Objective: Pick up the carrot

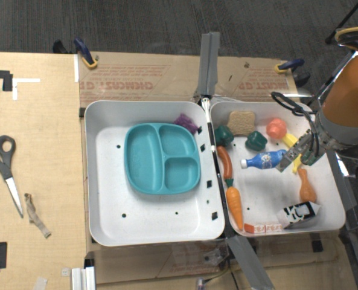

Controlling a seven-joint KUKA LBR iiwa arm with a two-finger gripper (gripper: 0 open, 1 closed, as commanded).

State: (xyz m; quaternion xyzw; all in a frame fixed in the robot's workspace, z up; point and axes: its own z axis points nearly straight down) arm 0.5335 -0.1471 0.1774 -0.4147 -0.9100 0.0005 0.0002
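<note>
A grey KUKA arm (348, 101) with an orange band reaches in over the right-hand bin (332, 219), one of two shallow white bins side by side on the bench; the left-hand bin (106, 180), well away from the tool on the far side of the divider, holds a teal sectioned plate (163, 159) and a small purple item (186, 123). The gripper (299, 153) hangs over the right bin's upper middle, close by a blue-and-white bottle (264, 160), a yellow piece (290, 141) and an orange-pink ball (276, 128); whether its fingers are spread or pressed together cannot be told from this angle, and nothing is visibly pinched between them. The carrot (233, 205) lies well apart from the tool, down against the bin's left wall toward the near corner, just below a red-brown sausage-like item (225, 161). A second orange, pear-shaped object (306, 186) sits just below the gripper. The risks look plain: that nearer orange object could be taken for the target, the carrot's place hard against the wall leaves one finger little room to descend, and a glancing closure could roll it along the wall or catch the sausage-like item beside it. Green pieces (256, 140) and a tan sponge-like block (241, 122) crowd the path across.
</note>
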